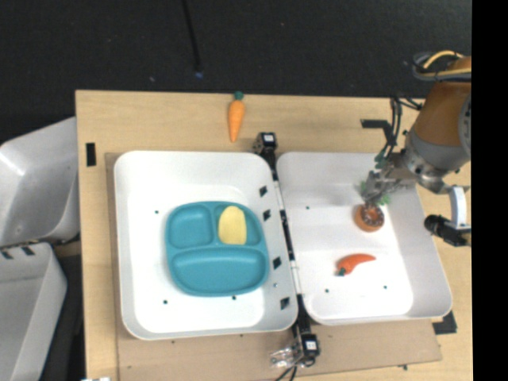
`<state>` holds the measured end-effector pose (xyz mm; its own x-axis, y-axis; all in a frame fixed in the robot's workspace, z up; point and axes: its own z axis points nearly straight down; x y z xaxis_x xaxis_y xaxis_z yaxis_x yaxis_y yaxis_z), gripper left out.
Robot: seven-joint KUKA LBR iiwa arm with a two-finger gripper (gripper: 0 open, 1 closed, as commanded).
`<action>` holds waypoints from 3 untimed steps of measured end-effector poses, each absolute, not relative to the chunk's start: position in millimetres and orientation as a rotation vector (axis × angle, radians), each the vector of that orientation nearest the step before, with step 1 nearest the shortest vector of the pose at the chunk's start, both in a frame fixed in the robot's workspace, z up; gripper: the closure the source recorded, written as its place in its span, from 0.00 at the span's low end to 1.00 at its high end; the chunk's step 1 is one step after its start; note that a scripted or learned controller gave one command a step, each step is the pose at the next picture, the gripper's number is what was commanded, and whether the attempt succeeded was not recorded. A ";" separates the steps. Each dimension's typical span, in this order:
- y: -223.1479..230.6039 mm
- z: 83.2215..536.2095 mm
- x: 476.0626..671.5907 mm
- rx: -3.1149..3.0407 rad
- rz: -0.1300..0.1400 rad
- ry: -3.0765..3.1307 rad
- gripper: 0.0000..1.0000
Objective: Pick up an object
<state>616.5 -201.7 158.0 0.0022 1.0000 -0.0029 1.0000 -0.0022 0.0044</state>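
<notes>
Pepper (354, 263) lies nearest in the right bin (421, 292), with a round brown piece (369, 217) just beyond it.
Pincer (376, 194) hangs above that piece; its opening I cannot tell, so descend straight and centred.

teal divided plate (214, 270) with pale yellow item (232, 225), orange carrot (236, 117) green-topped, red-orange pepper (354, 263), brown round object (369, 217), white bins (135, 308)
</notes>
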 end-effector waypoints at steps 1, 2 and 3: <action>-203.5 201.8 617.3 2.217 0.004 2.218 1.00; -205.4 256.1 618.2 2.215 0.004 2.219 1.00; -148.9 264.3 611.2 2.213 0.003 2.229 1.00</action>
<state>611.2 -148.9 264.3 -0.0069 1.0000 0.0009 1.0000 0.0069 0.0014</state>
